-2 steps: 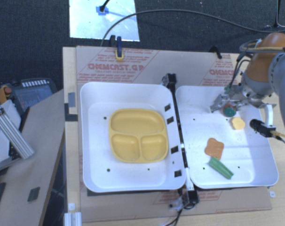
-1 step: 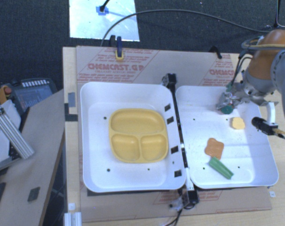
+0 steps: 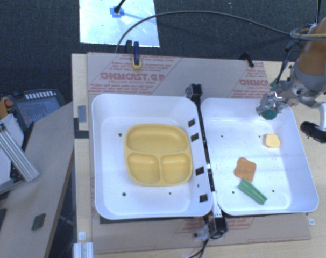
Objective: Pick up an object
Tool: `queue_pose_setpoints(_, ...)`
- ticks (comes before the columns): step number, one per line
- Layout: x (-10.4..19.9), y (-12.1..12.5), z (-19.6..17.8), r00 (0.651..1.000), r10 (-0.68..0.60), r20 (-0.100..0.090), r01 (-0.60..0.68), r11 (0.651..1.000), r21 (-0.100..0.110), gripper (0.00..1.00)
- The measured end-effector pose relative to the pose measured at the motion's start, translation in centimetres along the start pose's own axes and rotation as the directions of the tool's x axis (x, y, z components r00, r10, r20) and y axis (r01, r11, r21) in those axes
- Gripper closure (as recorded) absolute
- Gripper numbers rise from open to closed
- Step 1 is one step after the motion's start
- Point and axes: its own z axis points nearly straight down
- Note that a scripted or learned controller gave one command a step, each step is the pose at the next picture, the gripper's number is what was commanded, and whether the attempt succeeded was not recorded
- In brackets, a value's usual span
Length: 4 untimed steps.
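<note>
A yellow divided tray (image 3: 158, 161) is seen lying flat in the left white bin (image 3: 106, 198). The right white bin (image 3: 297, 198) is placed just beside it, the two being joined along a black strip (image 3: 202, 144). A cardboard sheet (image 3: 168, 71) is spread under both. A shiny metal plate (image 3: 98, 15) is laid beyond the bench, and a handheld control pendant (image 3: 36, 105) is set at far left.

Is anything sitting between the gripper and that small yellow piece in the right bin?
Nothing visible. The gripper hangs over the far right corner of the right bin, and only bare white floor lies between it and the small yellow piece. The orange piece and green stick lie nearer the camera, off that line.
</note>
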Motion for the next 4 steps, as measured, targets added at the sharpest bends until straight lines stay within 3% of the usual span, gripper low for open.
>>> queue_pose_setpoints(1, -0.3, 0.2, -6.5, 1.000, -0.001, 0.000, 0.001, 1.000, 0.000, 1.00)
queue_pose_setpoints(2, -0.3, 0.3, -6.4, 1.000, -0.001, 0.000, 0.001, 1.000, 0.004, 1.00)
queue_pose_setpoints(4, 10.4, -1.0, -6.3, 1.000, -0.003, -0.003, 0.003, 1.000, 0.007, 1.00)
